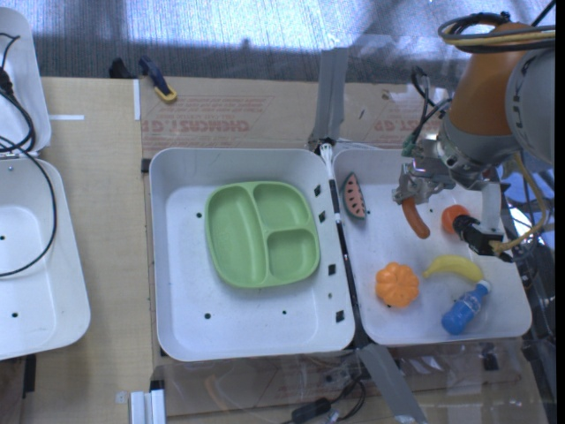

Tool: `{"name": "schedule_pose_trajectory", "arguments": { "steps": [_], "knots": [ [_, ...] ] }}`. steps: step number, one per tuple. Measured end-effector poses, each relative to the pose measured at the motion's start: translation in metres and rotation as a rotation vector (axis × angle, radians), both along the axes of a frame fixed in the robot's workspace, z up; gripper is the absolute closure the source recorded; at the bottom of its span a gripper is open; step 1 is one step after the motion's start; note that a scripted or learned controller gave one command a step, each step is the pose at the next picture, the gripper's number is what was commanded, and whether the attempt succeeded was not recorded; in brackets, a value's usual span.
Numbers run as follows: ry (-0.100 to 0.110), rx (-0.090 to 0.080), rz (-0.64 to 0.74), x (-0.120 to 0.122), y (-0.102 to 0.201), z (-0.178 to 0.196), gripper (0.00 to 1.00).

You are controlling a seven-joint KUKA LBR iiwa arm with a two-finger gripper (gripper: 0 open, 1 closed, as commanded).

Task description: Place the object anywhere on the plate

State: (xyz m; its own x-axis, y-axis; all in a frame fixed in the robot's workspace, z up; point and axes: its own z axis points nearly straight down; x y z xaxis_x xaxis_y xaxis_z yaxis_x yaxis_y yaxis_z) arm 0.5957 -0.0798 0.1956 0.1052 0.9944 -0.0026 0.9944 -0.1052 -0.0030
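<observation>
Left bin [168, 263] — shallow, white, rounded corners — holds the pale green three-compartment plastic plate [262, 233], lying flat near the bin's middle, all three compartments bare. Above the bins, on the brown cardboard, a small blue and yellow clamp [157, 79] sits well apart from everything. Right bin [380, 321], same white kind, touches the left one along a shared edge. Just inside that edge, a watermelon slice toy [354, 196], red face with green rind, stands on its side. Further right, an orange pumpkin toy [397, 285] low in the bin, then a reddish-orange sausage toy [415, 218] slanting down from the gripper [411, 197]. The sausage's upper end sits between the fingers — the gripper grips the sausage over the right bin, well apart from the plate. Right of that, a yellow banana toy [455, 267], a blue plastic bottle [464, 308] lying tilted near the bin's lower right corner, and a small orange round toy [454, 218] partly hidden by black cabling. The grey arm with orange band [491, 78] comes in from the upper right.
</observation>
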Motion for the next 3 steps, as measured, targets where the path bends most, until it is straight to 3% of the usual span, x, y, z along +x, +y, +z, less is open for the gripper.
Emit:
{"name": "schedule_pose_trajectory", "arguments": {
  "steps": [1, 2, 3],
  "knots": [
    [-0.001, 0.000, -0.077, 0.039, 0.069, 0.026, 1.00],
    [0.002, -0.001, -0.328, 0.019, 0.166, -0.005, 1.00],
    [0.001, -0.002, -0.329, 0.019, 0.166, -0.005, 0.00]
  ]
}}
